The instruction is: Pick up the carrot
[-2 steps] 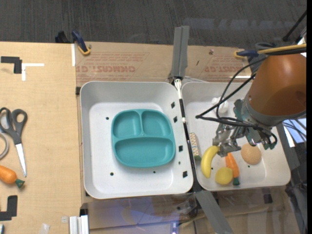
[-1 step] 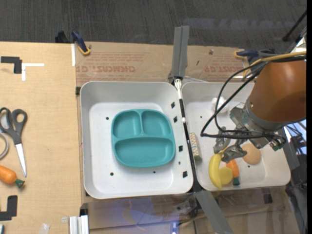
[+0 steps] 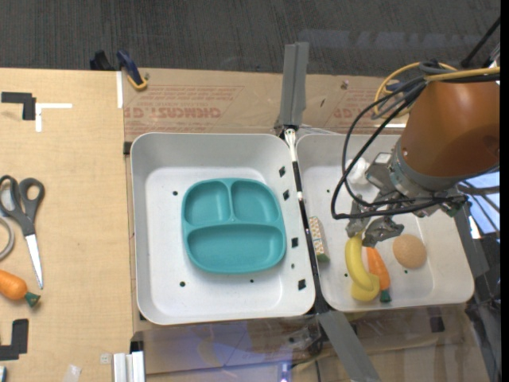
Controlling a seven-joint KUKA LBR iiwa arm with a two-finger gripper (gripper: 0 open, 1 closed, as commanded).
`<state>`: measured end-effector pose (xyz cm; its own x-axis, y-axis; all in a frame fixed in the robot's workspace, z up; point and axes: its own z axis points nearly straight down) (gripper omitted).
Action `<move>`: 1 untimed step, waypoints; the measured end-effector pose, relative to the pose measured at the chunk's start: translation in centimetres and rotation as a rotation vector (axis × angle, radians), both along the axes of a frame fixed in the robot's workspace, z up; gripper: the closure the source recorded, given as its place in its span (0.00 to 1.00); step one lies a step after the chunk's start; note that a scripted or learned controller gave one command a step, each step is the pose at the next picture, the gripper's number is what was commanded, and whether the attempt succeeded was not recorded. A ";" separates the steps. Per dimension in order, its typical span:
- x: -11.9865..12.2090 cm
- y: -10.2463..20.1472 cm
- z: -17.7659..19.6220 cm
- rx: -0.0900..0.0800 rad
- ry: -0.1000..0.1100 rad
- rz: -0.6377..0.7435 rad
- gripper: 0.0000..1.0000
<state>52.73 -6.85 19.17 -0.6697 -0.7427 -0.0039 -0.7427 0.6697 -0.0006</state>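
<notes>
Orange carrot (image 3: 378,270) lies in the right bin (image 3: 445,293), just beside a yellow banana (image 3: 359,270), with a brown egg (image 3: 409,253) nearby. The claw (image 3: 374,233) hovers just above the carrot's top end; its opening cannot be made out.

Grey arm with its orange band (image 3: 453,130) hangs over the right white bin (image 3: 334,293), gripper (image 3: 374,233) just above a small orange carrot (image 3: 377,267). Beside it lie a yellow banana (image 3: 358,270) and a tan egg (image 3: 409,252). The left bin (image 3: 151,293) carries a teal divided plastic plate (image 3: 234,225).
</notes>
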 end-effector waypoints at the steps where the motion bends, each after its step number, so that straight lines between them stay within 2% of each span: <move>1: -3.2 -3.1 -6.4 -0.001 0.001 0.215 1.00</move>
